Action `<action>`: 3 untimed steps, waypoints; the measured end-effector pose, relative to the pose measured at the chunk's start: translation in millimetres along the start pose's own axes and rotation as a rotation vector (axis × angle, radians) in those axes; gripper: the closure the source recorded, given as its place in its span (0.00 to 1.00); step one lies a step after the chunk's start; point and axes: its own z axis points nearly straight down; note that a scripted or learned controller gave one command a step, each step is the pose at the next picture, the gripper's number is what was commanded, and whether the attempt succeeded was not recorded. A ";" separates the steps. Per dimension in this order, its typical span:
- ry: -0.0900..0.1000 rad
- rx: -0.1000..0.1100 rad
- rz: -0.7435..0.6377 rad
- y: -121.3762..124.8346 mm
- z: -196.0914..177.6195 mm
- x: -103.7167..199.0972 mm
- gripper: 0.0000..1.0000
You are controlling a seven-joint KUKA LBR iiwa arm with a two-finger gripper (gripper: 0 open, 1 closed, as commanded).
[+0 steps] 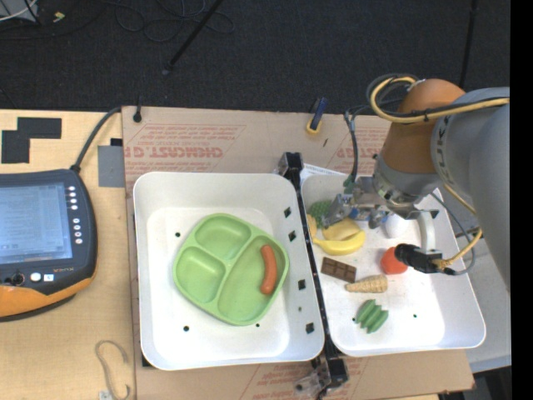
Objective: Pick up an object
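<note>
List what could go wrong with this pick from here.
1. The gripper sits low over the banana, with a green piece right beside it, so it might knock or catch both.
2. The chocolate bar and cone lie close by, and a nudged banana may shove them.

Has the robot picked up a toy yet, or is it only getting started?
Nothing looks picked up yet. The tool is low in the right bin, right over the banana, so a grab seems to be in hand, but I can't tell if it has hold of anything. The chocolate bar, cone and green veggie lie untouched. The lift is left to do.
</note>
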 end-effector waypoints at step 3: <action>-0.002 -0.012 0.008 3.0 -43.4 -5.3 1.00</action>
